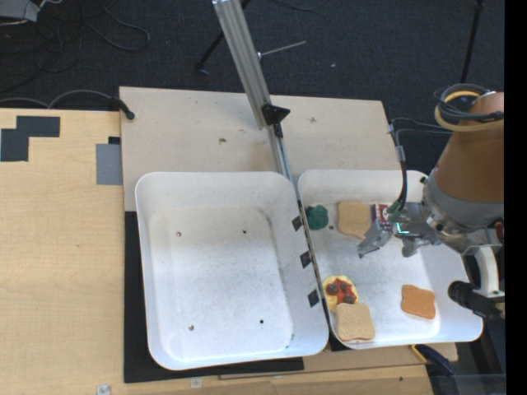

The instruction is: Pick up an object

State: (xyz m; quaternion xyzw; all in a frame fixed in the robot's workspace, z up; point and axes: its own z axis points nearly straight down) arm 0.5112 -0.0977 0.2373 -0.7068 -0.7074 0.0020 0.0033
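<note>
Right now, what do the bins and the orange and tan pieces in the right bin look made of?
Bins: white moulded plastic by the look, matte, speckled, with rounded rims. Orange piece: likely soft foam or rubber, matte, rounded edges. Tan piece: a toy bread slice, maybe foam or plastic, with a textured, dull face.

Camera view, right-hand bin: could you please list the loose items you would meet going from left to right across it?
Green ball → red and yellow toy → slice of bread → orange piece.
</note>
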